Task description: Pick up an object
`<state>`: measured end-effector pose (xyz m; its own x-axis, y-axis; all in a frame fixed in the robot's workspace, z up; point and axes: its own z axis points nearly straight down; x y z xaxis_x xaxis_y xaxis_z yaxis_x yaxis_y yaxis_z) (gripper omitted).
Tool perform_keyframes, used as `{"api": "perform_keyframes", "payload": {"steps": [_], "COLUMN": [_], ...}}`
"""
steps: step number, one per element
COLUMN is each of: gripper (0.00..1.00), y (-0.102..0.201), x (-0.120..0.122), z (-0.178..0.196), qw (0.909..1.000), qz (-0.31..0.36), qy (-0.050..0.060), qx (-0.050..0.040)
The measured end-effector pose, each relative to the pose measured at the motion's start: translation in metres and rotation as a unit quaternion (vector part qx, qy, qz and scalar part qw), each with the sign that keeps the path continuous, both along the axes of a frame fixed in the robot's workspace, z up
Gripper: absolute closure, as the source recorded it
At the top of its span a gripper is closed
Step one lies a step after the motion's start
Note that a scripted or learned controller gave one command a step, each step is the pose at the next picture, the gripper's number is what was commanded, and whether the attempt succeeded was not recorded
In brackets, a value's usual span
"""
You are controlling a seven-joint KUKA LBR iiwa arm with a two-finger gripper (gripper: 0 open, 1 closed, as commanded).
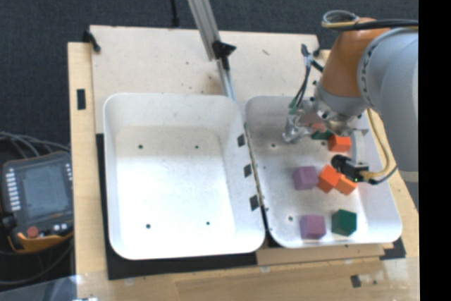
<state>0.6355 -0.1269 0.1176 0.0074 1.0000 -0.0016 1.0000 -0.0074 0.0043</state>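
Note:
The right bin (273, 151) holds several small blocks. A purple cube (305, 177) lies near its middle, with an orange block (335, 180) just to its right. Another orange block (340, 143) sits farther back, close under the arm's wrist. Near the front rim are a second purple cube (312, 225) and a green block (344, 222). My gripper (296, 129) hangs low over the back part of the right bin, left of the far orange block and behind the middle purple cube. I see no block clearly in its grasp.
The left bin (176, 173) stands beside the right one, their walls meeting at the centre. A slanted aluminium pole (201, 3) rises from the bench behind the bins. A teach pendant (39, 194) lies off the bench at the left.

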Motion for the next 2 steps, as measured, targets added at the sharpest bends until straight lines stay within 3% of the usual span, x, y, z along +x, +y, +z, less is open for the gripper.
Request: {"api": "perform_keyframes", "payload": {"steps": [2], "gripper": [1.0], "y": [0.005], "x": [-0.003], "z": [0.116], "qw": [1.0], "qz": [0.005], "qy": [-0.002], "qx": [-0.0003]}}
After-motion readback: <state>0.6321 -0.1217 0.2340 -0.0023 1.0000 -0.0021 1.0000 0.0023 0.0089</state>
